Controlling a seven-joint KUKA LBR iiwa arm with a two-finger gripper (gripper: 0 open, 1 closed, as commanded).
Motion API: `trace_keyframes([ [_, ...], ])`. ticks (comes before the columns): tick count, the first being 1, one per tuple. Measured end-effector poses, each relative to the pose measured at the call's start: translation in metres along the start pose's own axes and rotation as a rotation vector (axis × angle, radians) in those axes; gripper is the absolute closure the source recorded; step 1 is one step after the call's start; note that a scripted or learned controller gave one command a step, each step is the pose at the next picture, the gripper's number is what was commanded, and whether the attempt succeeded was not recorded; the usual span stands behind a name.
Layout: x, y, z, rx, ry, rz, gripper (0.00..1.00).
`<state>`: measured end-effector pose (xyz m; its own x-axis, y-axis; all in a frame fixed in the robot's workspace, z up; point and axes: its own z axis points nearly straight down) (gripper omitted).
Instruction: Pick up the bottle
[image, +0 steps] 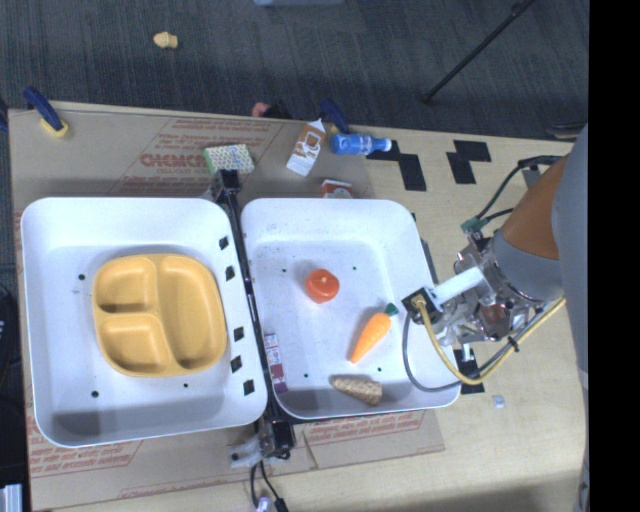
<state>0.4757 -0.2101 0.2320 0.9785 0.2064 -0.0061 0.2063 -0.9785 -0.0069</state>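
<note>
Hovering just outside the right bin (330, 215), at the rim nearest the arm, the gripper (484, 318) sits amid loops of cable, and from this angle I cannot tell whether it is open or closed. The bottle (357, 144), blue and lying on its side, rests on the bench just beyond the right bin's far rim, well apart from the gripper. Inside the right bin lie an orange round piece (322, 285), a carrot (369, 335) and a brown biscuit-like bit (357, 388); none looks like the target. For a good approach, I judge the arm should travel outside the right bin toward its far rim. It should then line up across the bottle's narrow width and descend over mid-body, since a lying bottle likely rolls if nudged.
</note>
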Motion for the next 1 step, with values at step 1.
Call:
trace_keyframes([
  [1, 0.0002, 0.0004, -0.0024, -0.002, 0.003, -0.001, 1.0],
])
